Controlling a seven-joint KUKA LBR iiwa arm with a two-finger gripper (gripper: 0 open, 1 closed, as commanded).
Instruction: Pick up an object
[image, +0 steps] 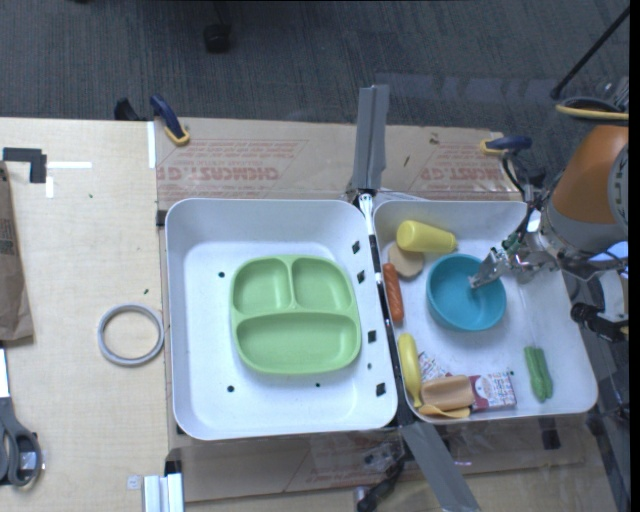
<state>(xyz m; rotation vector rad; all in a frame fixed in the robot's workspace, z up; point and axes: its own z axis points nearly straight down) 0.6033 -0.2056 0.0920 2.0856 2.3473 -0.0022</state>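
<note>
A roll of tape (131, 333) lies on the bench left of the bins. The left bin (190, 300) holds a green divided plate (296, 314), lying flat near its middle. Across the divider, the right bin (560, 390) is crowded along its left wall: a yellow cylinder (426, 236) lies at the top with its long axis running left to right, a tan round piece (406, 262) sits just below it, and an orange-red sausage (393, 292) runs lengthwise along the wall, pointing toward the near and far edges. Lower down, a banana (409, 366) follows the same wall, and beside it lie a sandwich-like toy (447, 394) and a small printed box (495, 390). A blue bowl (466, 292) stands upright near the bin's middle. The gripper (488, 276) hangs over the bowl's right rim, tilted down to the left; whether its tips are apart or together cannot be told. Farther right, a green cucumber-like piece (538, 372) lies with its long axis running near to far, well apart from the bowl.
</note>
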